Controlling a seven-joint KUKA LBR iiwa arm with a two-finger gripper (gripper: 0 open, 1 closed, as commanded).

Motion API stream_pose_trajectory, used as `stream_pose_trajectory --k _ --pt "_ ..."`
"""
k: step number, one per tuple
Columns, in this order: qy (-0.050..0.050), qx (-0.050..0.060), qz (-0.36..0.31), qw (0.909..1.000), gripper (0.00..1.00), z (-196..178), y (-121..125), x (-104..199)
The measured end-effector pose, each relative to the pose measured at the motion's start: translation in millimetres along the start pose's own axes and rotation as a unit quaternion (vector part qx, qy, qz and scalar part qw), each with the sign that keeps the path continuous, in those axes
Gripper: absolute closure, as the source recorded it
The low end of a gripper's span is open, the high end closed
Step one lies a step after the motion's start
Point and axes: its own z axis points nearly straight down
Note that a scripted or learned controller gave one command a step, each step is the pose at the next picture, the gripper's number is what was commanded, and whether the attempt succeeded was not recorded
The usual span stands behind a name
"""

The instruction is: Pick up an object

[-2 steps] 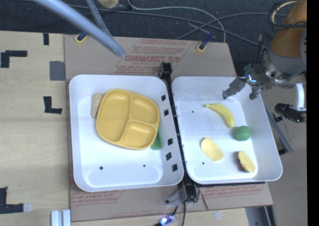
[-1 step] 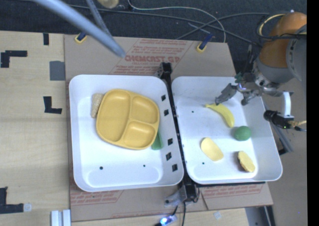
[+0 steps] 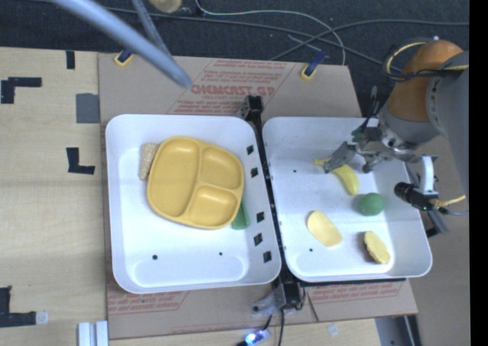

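In the left bin, the yellow divided plate (image 3: 195, 182) covers most of a tan sponge-like piece (image 3: 147, 159) and a green object (image 3: 241, 217), so you cannot identify either. At the gripper (image 3: 341, 161), its dark fingers blur together above the small yellow item (image 3: 347, 180); contact is unclear.

Landmark: yellow divided plate (image 3: 195, 182) in the left bin (image 3: 126, 261). Bare bin floor lies below the plate. A tan piece (image 3: 147, 160) touches its left edge; a green piece (image 3: 241, 218) sits at its lower right. The arm (image 3: 427, 100) crowds the right bin's (image 3: 305, 139) upper right.
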Motion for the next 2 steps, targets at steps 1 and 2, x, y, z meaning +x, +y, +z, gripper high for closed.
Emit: stream_pose_trajectory --k 1,2 --pt "-0.001 -0.003 -0.001 1.0 1.0 -15 2 0" --pt "0.0 -0.005 0.0 1.0 1.0 -76 7 6"
